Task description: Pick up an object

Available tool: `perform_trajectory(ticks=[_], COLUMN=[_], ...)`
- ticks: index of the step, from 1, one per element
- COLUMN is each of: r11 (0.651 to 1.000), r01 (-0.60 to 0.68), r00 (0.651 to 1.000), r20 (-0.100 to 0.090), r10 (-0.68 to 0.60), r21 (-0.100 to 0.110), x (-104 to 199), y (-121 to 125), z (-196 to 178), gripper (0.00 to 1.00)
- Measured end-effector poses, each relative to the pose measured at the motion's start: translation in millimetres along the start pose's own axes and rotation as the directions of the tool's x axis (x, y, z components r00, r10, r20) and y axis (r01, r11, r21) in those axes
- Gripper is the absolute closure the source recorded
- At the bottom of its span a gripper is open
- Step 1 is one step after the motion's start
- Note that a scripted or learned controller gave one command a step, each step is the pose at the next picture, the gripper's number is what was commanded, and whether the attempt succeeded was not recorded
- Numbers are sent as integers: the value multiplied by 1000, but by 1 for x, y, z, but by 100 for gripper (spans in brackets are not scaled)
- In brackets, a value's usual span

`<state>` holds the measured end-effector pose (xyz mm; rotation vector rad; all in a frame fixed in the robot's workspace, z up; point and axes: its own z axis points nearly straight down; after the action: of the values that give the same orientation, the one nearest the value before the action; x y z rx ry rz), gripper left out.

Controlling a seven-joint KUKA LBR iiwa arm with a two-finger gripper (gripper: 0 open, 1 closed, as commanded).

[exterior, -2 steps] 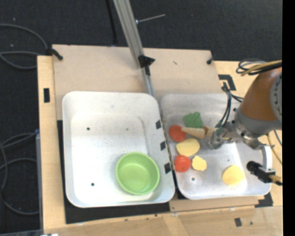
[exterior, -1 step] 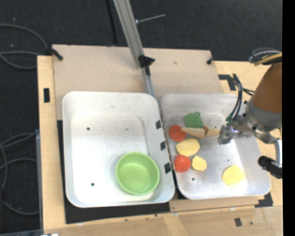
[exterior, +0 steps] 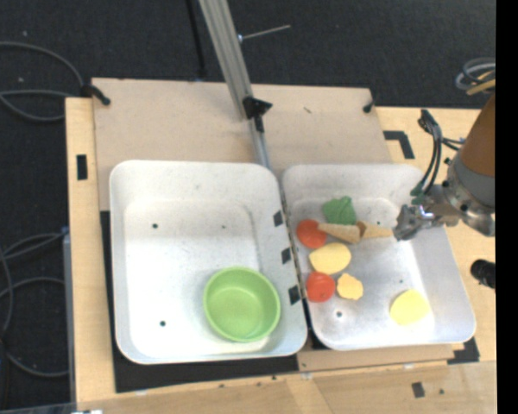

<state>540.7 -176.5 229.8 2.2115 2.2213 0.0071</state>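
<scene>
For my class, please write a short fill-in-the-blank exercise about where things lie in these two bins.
1. The green bowl sits in the ____ bin.
2. The hand hovers over the ____ bin.
3. The yellow disc lies apart from the other pieces, near that bin's front ____ corner.

Missing words: left; right; right

From my remote station I log two bins side by side on the bench. The left bin has a bowl in its near right corner. The right bin carries the rest: a leafy piece toward the back, a long piece just before it, a round piece to their left, three more pieces clustered below near the left wall, and one disc apart at near right. The gripper sits by the long piece's right end.
</scene>
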Motion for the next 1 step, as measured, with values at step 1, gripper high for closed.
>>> perform_trajectory(ticks=[1], r11=[1000], r01=[0], r00=[1000], r20=[-1], r10=[0], r21=[3], x=[-1], y=[2], z=[-27], gripper=[100])
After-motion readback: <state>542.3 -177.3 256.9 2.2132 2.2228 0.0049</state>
